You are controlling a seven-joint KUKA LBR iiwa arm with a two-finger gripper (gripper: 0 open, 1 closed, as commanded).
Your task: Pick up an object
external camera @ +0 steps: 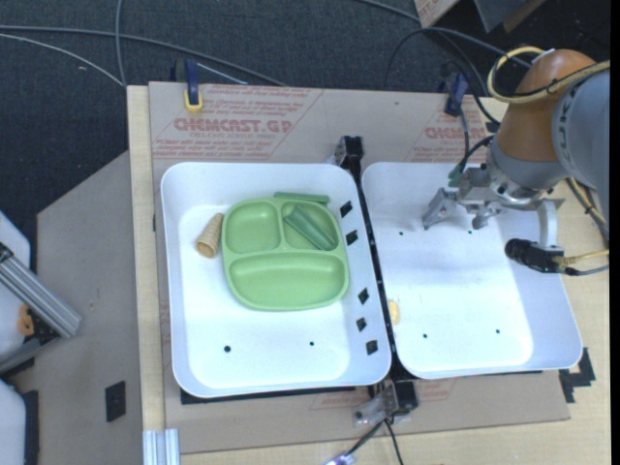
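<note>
A light green divided plate [284, 256] lies in the left bin [194, 327], with a darker green piece [312, 225] resting in its upper right compartment. A small tan cone [208, 235] lies beside the plate's left edge. A tiny yellow bit [393, 310] sits at the left wall of the right bin [542, 342]. My gripper [455, 213] hangs over the upper part of the right bin, its two fingers spread apart with nothing between them.
The grey arm with its orange band [538, 100] reaches in from the upper right. Black clips [363, 303] line the seam between the bins. Blue clamps [193, 83] hold the cardboard at the bench's back edge. Cables trail across the dark floor.
</note>
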